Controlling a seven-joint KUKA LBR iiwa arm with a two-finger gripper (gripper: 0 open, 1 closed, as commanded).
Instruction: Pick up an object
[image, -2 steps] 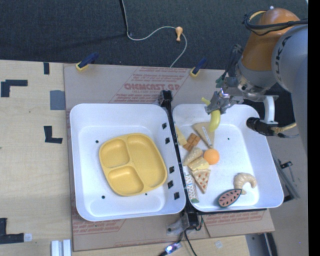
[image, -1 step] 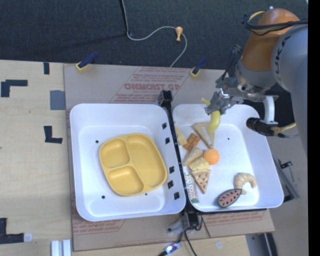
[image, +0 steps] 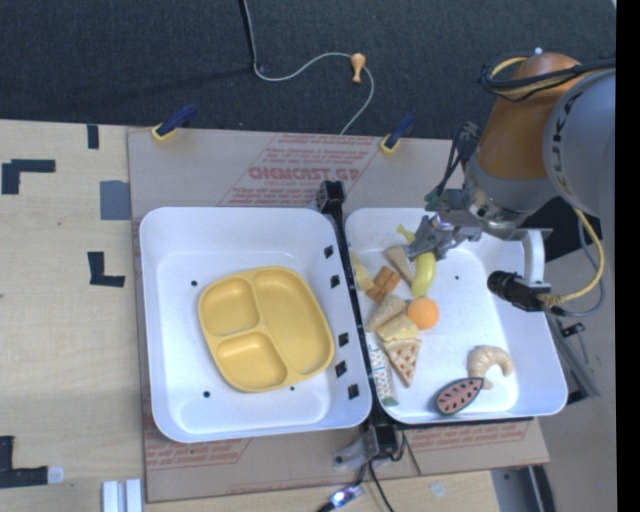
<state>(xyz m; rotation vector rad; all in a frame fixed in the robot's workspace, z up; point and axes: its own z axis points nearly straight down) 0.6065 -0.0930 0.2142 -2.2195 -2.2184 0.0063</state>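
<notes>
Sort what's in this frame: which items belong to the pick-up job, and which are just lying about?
Job:
gripper, over the right bin's food pile
banana
orange
croissant
waffle wedge

Lying about:
yellow divided plate in the left bin
blue clamps
white cable

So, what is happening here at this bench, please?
The grey robot arm reaches from the right into the right white bin. Its hand hangs low over a heap of toy food, just above a small yellow banana beside an orange ball. The yellow three-part plastic plate lies alone in the left white bin.
</notes>
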